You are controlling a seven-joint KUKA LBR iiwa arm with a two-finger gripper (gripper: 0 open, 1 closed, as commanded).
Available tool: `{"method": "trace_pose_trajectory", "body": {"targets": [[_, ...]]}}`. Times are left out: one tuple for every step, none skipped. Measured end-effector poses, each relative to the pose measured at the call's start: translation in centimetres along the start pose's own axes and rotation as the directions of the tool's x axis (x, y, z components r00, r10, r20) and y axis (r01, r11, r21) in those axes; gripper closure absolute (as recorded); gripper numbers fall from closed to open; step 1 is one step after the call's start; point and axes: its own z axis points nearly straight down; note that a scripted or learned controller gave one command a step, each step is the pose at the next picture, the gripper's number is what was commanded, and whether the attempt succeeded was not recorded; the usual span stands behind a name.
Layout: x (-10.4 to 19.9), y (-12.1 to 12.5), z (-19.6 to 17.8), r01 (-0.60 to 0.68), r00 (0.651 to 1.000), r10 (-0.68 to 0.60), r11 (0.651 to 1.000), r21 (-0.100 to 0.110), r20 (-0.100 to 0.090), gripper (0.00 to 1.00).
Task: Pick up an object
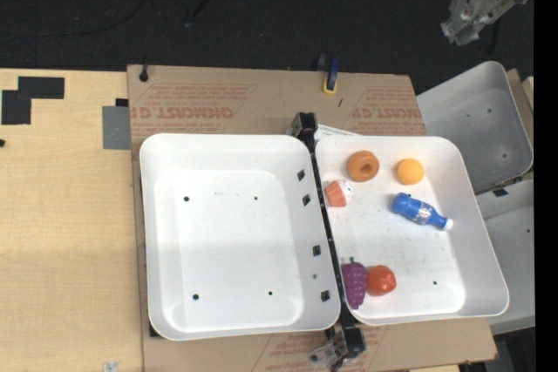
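- You have the claw (475, 9) parked high over the far right corner of the tabletop (61, 213), above the dark floor and outside both bins; I judge this a waiting pose that leaves the camera a free look at the objects before a pick is chosen.
- You cannot tell from this view whether the claw is released or clenched; nothing is seen in it.
- All the candidates lie in the right bin (484, 274); the left bin (161, 309) sits beside it, their inner walls touching along the clips.
- Near the right bin's far edge you see an orange ring (362, 165) and, just beside it toward the far right corner, an orange ball (410, 171).
- A small pink piece (336, 194) rests against the bin's left wall.
- A blue bottle (419, 211) lies on its side near the middle, apart from the rest, so it looks like the easiest grasp.
- A purple grape bunch (353, 283) and a red fruit (380, 280) touch each other near the near left corner; that crowding could spoil a grip.
- Every object sits well apart from the claw, toward the near side and to its left, so you need a long reach inward and down.
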Motion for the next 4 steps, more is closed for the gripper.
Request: {"method": "trace_pose_trajectory", "body": {"targets": [[9.1, -1.6, -0.6, 0.001, 1.000, -0.001, 1.000, 0.000, 0.000, 1.00], [24.3, -2.9, 0.6, 0.009, 1.000, -0.009, 1.000, 0.001, -0.001, 1.00], [26.6, -8.0, -0.5, -0.005, 1.000, 0.005, 1.000, 0.002, 0.004, 1.00], [30.3, -15.4, -0.5, 0.000, 1.000, 0.000, 1.000, 0.001, 0.003, 1.00]]}}
